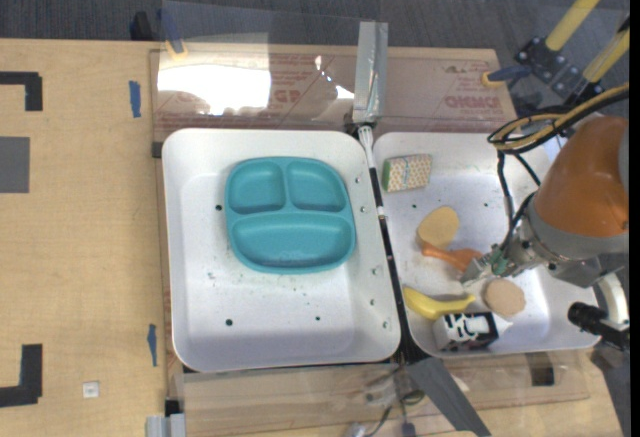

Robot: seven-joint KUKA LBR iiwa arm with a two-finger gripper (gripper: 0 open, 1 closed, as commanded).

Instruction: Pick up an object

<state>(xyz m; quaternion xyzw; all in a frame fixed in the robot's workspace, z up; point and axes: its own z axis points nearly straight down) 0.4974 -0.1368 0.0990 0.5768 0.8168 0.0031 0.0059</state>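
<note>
Nearest to the front edge of the right bin [560, 350] lies a small black and white item [468, 327]; I cannot tell what it is. Just behind it is a yellow banana [436, 303], lying flat with its tip toward the wall between the two bins. Beside the banana is a round beige piece [506, 298]. My arm [590, 190] reaches in from the right, and my jaws are low over the middle of this bin, just behind the beige piece and at the end of an orange carrot-shaped piece [450, 256]. The wrist hides them too much, so I cannot tell if they are apart or together, and I see nothing held between them. Behind the carrot-shaped piece rests a flat tan piece [439, 223], and farther back, near the rear wall, a small striped block [407, 172]. In the left bin [190, 255] sits a teal divided plate [290, 213]. I judge the carrot-shaped piece to be the best object to take: it looks like toy food, so probably light and stiff, with a smooth skin that may slip. It is narrow, so I would close across its middle, not along its length. The banana is curved and could roll away.
</note>
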